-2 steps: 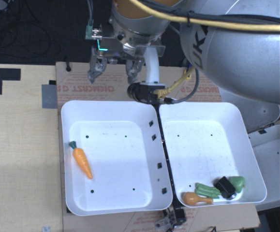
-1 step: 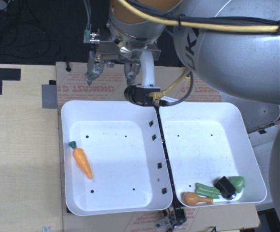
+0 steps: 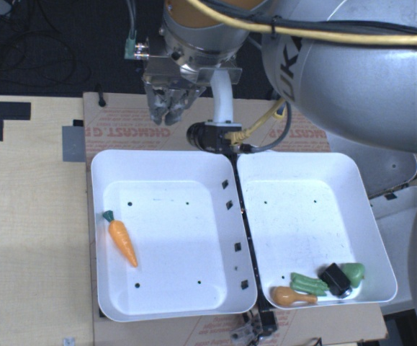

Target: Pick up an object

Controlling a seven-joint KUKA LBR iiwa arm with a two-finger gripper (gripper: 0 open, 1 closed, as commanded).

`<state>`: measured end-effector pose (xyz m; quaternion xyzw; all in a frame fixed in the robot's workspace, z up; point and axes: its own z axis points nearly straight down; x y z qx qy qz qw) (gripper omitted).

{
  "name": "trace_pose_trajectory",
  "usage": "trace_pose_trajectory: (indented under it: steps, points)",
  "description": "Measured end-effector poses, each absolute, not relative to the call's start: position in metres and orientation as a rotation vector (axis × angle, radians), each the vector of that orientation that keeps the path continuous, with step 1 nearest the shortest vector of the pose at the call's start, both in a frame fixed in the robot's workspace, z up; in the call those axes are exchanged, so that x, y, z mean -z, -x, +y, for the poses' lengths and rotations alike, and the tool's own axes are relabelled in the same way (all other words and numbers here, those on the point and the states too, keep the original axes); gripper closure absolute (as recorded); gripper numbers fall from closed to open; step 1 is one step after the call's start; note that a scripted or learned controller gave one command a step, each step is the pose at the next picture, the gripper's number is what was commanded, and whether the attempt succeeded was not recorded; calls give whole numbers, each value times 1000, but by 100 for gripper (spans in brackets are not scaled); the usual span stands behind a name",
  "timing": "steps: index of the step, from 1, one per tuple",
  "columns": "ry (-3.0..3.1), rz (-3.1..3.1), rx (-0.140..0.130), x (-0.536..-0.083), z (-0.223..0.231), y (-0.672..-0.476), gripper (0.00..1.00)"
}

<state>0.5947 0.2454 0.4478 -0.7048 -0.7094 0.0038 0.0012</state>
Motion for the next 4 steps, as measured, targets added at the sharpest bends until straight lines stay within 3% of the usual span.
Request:
trace_pose_trajectory:
  steps: [1, 2, 3, 4]
  points:
    - [2218, -2229, 10, -544, 244, -602, 100]
    - [2218, -2217, -23, -432, 244, -620, 100]
    - [2219, -2217, -19, -361, 243, -643, 100]
    - [2220, -2222, -3, -379, 243, -638, 100]
